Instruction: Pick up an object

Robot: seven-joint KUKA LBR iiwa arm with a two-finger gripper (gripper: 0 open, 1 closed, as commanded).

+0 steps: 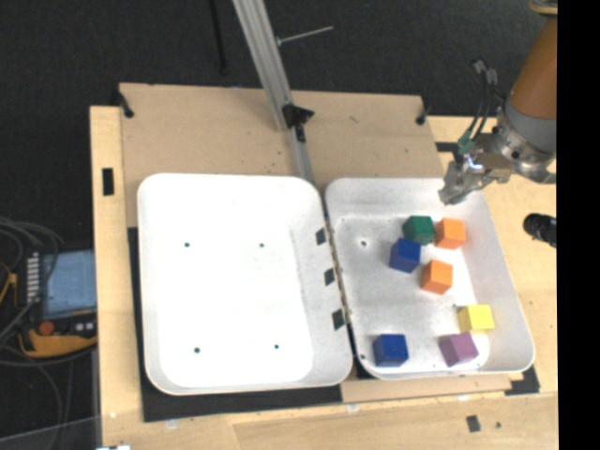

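So, reading the desk (394,120) from the front edge back. Nearest the camera, in the right bin (375,195), a blue cube (390,349) sits by the near wall and a purple cube (457,349) sits over by the right corner. A yellow cube (477,318) is just behind the purple one, practically touching it. Further in there's an orange cube (436,277) on its own, then a tight little cluster: a second blue cube (405,254), a green cube (419,229) right against it, and a second orange cube (451,232) just beside the green. The left bin (234,190) is plain white floor with a few dark dots.

At the far right corner of the right bin, the claw (457,187) hangs above the rim, near the green/orange pair but not touching anything. It's carrying nothing, and honestly it's too small and blurry here to say how wide the fingers are spread.

My take on doing this well: skip the cluster. Green, blue and orange are packed so close that a finger would likely land on a neighbour and shove things around. The lone orange cube in the middle has room on all sides, so that's the one I'd go for. Centre over it, square the fingers to its flat faces, come straight down, then close. The near blue cube is the backup, though the wall crowds one side.
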